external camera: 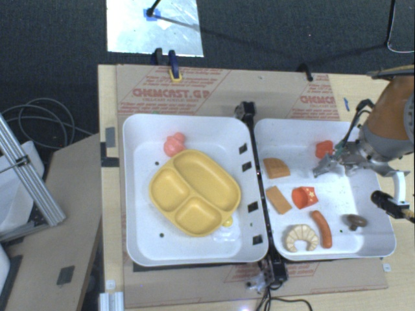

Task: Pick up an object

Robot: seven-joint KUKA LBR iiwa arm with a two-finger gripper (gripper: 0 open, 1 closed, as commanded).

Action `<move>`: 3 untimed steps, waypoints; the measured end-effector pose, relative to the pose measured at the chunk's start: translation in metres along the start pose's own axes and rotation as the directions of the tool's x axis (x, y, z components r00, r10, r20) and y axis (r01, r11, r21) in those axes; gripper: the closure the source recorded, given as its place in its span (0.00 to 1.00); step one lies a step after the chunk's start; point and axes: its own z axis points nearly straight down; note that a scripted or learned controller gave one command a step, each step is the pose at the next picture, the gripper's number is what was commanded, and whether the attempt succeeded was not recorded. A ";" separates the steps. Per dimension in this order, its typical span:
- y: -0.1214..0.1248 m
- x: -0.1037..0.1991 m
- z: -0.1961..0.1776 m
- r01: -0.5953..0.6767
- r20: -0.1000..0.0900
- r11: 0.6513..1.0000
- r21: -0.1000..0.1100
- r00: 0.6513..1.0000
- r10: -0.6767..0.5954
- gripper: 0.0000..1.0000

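Nearest you, the croissant (303,238) and sausage (322,229) lie in the right bin (382,245); farther back, the gripper (326,167) hangs beside a small red piece (324,149) — its opening I cannot tell. Center over one object before descending.

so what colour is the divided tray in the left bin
Yellow. The tray shows best in the camera view, lying tilted in the left bin.
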 end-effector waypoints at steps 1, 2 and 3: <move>0.038 -0.001 -0.203 0.000 0.006 1.000 -0.018 1.000 0.000 0.00; 0.004 0.000 -0.067 -0.006 -0.005 1.000 0.015 1.000 0.006 0.00; 0.072 0.001 0.017 0.000 -0.002 1.000 0.002 1.000 0.000 0.00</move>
